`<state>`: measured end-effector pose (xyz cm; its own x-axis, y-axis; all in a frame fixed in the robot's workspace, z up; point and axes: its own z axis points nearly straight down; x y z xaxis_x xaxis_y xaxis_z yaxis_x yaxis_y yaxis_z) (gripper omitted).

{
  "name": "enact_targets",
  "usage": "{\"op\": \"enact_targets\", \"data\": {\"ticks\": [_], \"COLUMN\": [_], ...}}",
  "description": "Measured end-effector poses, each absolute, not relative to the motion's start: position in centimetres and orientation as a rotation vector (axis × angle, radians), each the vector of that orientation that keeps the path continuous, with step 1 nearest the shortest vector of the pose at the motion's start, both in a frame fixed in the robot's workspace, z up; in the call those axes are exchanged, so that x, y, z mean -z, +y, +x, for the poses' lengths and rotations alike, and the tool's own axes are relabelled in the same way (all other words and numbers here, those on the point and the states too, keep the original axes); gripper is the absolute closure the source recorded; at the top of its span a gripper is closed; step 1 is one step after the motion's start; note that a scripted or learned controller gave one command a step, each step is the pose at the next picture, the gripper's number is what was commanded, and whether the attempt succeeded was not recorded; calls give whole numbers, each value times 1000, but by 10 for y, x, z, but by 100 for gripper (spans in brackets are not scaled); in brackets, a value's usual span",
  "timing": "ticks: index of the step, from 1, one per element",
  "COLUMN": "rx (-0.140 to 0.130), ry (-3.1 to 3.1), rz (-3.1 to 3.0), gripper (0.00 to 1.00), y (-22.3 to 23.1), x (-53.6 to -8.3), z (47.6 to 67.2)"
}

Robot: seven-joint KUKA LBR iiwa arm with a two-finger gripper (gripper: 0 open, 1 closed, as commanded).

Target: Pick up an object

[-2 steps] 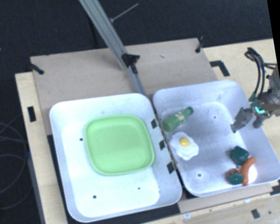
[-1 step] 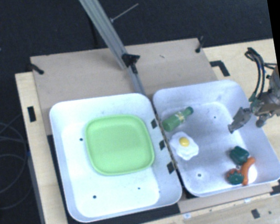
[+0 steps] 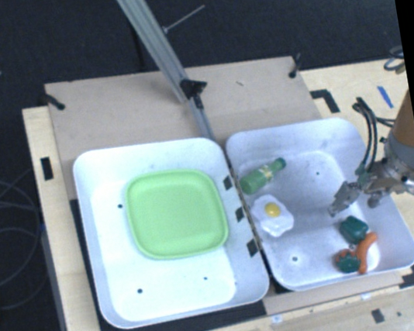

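Metal claw [image 3: 352,200] over dark-green block [image 3: 353,228], seemingly apart; fried egg [image 3: 272,216] glossy.

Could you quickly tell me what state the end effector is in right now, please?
End effector: open, holding nothing, poised just above the dark green object in the right bin.

Grey arm [image 3: 408,166], black cables [image 3: 368,130]

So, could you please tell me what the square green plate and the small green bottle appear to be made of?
The square green plate looks like matte moulded plastic: uniform pale green, soft rounded corners, no sharp glints. The small green bottle seems to be translucent glossy plastic, possibly glass: it shows bright highlights and a yellowish neck. Neither material is certain from this view.
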<state>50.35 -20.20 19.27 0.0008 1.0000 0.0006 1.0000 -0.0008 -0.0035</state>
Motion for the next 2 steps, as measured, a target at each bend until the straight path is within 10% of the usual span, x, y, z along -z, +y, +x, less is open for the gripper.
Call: {"op": "enact_targets", "data": {"ticks": [2], "rx": [-2], "ry": [-2220], "rz": [-2222], "gripper": [0], "y": [-204], "x": [-99], "z": [496]}}
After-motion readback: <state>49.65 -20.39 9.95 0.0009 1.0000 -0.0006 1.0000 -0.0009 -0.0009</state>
